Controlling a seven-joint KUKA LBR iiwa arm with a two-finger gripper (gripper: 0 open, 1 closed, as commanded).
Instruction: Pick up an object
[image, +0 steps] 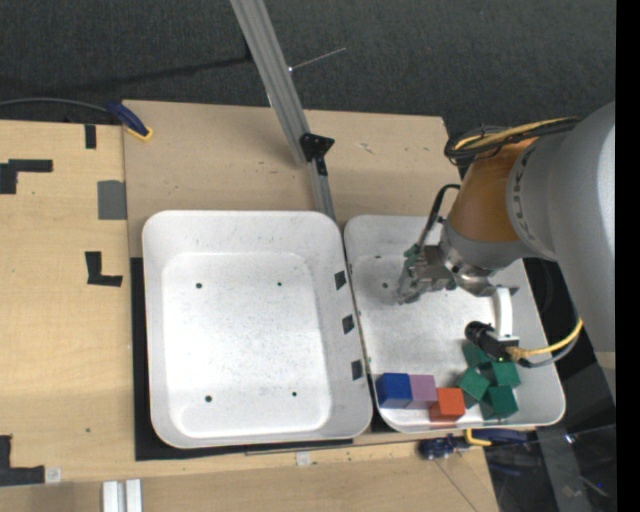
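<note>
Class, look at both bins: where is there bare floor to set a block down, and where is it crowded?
The left bin has a bare floor. In the right bin, blocks crowd the near edge; the gripper hangs over the middle.

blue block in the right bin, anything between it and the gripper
Nothing visible stands in the way. The gripper hangs over bare floor in the far part of the right white bin; the blue cube-shaped block sits at the near wall, with a purple block touching its right side.
</note>
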